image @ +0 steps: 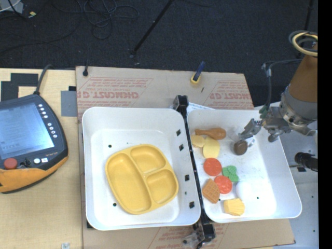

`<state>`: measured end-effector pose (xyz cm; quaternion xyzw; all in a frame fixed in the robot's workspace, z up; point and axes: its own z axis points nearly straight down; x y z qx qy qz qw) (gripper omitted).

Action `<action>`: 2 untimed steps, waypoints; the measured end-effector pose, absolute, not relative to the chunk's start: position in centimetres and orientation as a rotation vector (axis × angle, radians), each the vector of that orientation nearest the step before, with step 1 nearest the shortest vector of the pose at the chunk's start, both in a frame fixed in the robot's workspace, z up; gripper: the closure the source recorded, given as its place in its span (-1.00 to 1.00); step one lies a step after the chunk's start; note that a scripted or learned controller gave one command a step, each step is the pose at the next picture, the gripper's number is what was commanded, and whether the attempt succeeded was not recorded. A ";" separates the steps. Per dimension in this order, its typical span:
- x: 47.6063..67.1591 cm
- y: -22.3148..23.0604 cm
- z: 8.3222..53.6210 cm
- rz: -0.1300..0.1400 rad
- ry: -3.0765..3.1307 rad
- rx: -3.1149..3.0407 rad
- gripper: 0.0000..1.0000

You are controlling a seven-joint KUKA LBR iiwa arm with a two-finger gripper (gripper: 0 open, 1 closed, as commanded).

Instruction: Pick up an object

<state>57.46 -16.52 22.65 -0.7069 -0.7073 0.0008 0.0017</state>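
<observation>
The toy foods are lying loose in the right bin (290,201) for picking: nearest, a yellow block (234,207); behind it a waffle (211,191) and red discs (212,166); farthest, a drumstick (211,133). Right of the drumstick, the gripper (245,137) is hanging just above a brown piece (240,148); whether its jaws are spread or pinching, I cannot tell

arm (303,82): cut off at right edge | pincer (248,135): finger gap too small to tell

The grey arm (303,95) reaches in from the right — wrist bent low, orange band above it.
</observation>
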 end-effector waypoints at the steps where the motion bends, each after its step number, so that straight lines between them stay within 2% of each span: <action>1: 55.5 -21.5 11.5 0.010 -2.212 -2.217 -1.00; 2: 48.1 -14.2 8.8 -0.002 -2.215 -2.222 -1.00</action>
